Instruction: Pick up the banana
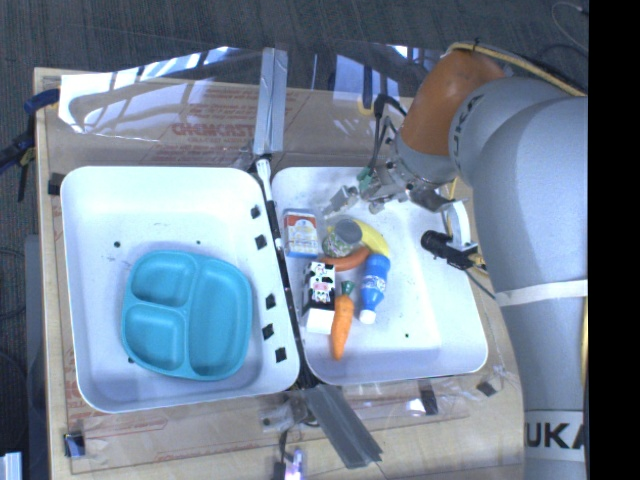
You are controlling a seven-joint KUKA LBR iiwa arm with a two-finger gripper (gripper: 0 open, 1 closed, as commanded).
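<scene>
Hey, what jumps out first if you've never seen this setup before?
The big grey arm with its orange band fills the right side, its hand over the right bin. A bright blue divided plate lies in the left bin. The right bin's clutter includes a banana, carrot and blue bottle.

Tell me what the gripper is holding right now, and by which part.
Nothing is seen held. The gripper hovers at the right bin's far side, just above the banana, which lies among the other items.

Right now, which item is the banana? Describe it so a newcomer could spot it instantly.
Look in the right bin, at the cluster near its left wall. The banana lies at the cluster's upper right, between a grey can and a blue bottle. It is the only yellow, curved item.
</scene>
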